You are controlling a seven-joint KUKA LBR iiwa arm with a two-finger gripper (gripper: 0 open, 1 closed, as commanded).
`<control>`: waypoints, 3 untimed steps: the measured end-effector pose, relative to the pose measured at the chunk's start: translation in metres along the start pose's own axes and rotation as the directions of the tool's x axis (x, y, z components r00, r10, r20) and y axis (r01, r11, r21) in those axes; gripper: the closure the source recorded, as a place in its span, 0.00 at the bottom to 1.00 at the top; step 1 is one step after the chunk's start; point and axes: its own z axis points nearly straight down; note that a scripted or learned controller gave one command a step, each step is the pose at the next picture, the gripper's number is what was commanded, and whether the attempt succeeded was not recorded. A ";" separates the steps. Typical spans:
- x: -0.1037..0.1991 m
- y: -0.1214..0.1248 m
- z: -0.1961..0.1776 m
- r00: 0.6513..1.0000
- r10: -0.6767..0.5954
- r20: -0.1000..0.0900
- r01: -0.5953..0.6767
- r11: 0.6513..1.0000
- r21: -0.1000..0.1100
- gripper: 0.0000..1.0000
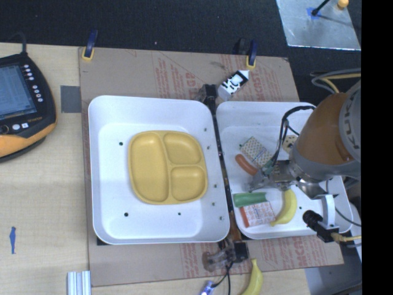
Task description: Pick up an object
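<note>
My gripper hangs low over the right bin, in its middle, at the end of the grey and orange arm. Just left of it lies an orange-red sausage. A patterned grey packet lies behind it. In front of the gripper are a green object, a red and white packet and a yellow banana. A small white die sits near the arm. Nothing is visibly lifted off the bin floor.
The left bin holds a yellow divided plate. A teach pendant lies at the far left of the bench. A second banana lies outside the bins at the front. A black and white tag sits behind the bins.
</note>
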 end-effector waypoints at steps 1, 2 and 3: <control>0.019 0.053 0.000 1.000 0.000 0.000 0.000 1.000 0.000 0.00; 0.018 0.052 -0.010 1.000 -0.001 0.000 0.001 1.000 0.003 1.00; 0.081 0.046 -0.101 1.000 0.002 -0.002 -0.002 1.000 -0.001 1.00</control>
